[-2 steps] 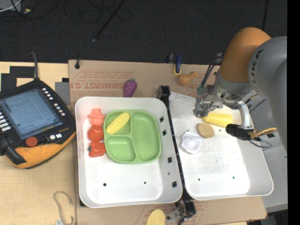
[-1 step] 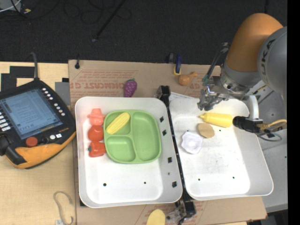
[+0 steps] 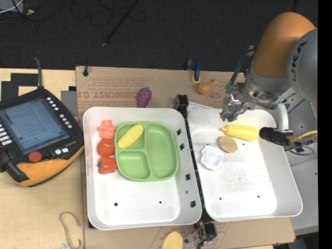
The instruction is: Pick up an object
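Observation:
My gripper (image 3: 229, 113) hangs over the back of the right bin (image 3: 249, 198), fingers pointing down with nothing between them that I can make out. Just below and right of it lies a yellow mustard bottle (image 3: 239, 132) on its side. A tan oval piece (image 3: 227, 144) rests against the bottle's near side, and a small white cup-like object (image 3: 211, 157) sits to its lower left. In the left bin (image 3: 135, 206) a green divided plate (image 3: 147, 151) carries a yellow corn cob (image 3: 129, 135); several red and pink toys (image 3: 106, 147) stand left of the plate.
A teach pendant (image 3: 33, 131) lies on the bench at left. A purple grape toy (image 3: 144, 96) and an orange toy (image 3: 207, 86) sit on cardboard behind the bins. A yellow object (image 3: 173, 240) rests at the front edge. Clamps run along the divider (image 3: 189, 160).

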You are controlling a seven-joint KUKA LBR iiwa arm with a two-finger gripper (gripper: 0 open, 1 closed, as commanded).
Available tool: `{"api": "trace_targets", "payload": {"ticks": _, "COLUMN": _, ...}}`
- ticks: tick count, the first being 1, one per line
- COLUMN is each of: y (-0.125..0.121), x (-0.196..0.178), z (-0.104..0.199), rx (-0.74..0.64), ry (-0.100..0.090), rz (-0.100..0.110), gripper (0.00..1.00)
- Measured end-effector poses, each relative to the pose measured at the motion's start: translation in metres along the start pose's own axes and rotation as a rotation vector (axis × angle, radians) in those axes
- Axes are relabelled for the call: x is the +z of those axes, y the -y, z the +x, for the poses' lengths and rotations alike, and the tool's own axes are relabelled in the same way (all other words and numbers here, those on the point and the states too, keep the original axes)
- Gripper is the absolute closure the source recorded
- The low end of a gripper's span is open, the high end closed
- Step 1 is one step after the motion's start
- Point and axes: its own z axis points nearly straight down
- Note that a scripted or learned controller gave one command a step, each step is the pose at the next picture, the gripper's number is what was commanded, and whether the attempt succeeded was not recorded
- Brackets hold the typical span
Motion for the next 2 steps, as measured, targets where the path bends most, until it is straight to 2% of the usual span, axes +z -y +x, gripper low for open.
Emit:
{"api": "trace_targets", "payload": {"ticks": 1, "y": 0.032, "x": 0.003, "z": 0.030, "rx": -0.001, "ry": -0.001, "rz": 0.005, "gripper": 1.00}}
{"api": "trace_targets", "payload": {"ticks": 2, "y": 0.075, "x": -0.008, "z": 0.060, "rx": -0.001, "ry": -0.001, "rz": 0.006, "gripper": 1.00}}
